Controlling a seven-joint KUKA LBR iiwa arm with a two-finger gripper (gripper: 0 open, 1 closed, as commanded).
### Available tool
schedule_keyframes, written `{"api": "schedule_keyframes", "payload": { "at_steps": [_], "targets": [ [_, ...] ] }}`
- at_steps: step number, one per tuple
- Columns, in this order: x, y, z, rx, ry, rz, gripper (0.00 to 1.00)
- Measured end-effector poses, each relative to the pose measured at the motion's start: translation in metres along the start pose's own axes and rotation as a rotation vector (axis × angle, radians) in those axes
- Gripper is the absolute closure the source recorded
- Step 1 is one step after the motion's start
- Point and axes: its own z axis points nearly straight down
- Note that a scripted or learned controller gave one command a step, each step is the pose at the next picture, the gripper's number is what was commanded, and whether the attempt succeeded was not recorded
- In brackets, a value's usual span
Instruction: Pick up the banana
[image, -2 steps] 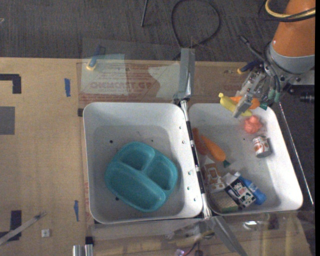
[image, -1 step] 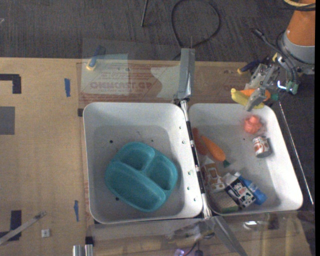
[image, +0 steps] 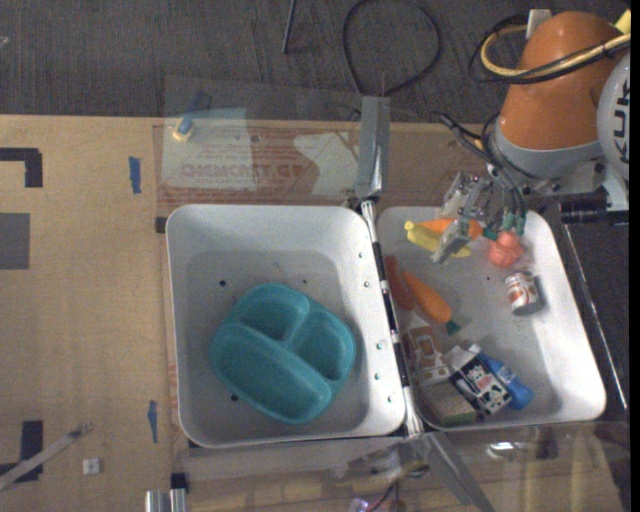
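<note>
Nearest us, the right bin (image: 575, 390) crowds a carton (image: 480, 385) and a box (image: 432, 355) into its near corner, likely just where they were dropped. The left bin (image: 190, 300) holds a teal tray (image: 285, 350) lying flat. Further in, a carrot (image: 425, 295) lies slantwise by the divider, and a small can (image: 521, 291) sits to its right. At the far end we find the banana (image: 430, 235), its long axis running roughly left to right, one tip toward the divider. The gripper (image: 470, 215) hovers just over its right end, presumably lining up a grasp; whether it is released or clenched we cannot tell.
</note>
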Motion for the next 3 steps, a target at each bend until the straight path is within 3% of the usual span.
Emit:
{"api": "schedule_keyframes", "payload": {
  "at_steps": [1,2,3],
  "targets": [
    [0.044,0.050,0.023,-0.001,0.002,-0.296,1.00],
    [0.090,0.039,0.043,0.000,0.002,-0.194,1.00],
    [0.044,0.069,-0.007,-0.001,-0.002,-0.128,1.00]
  ]
}}
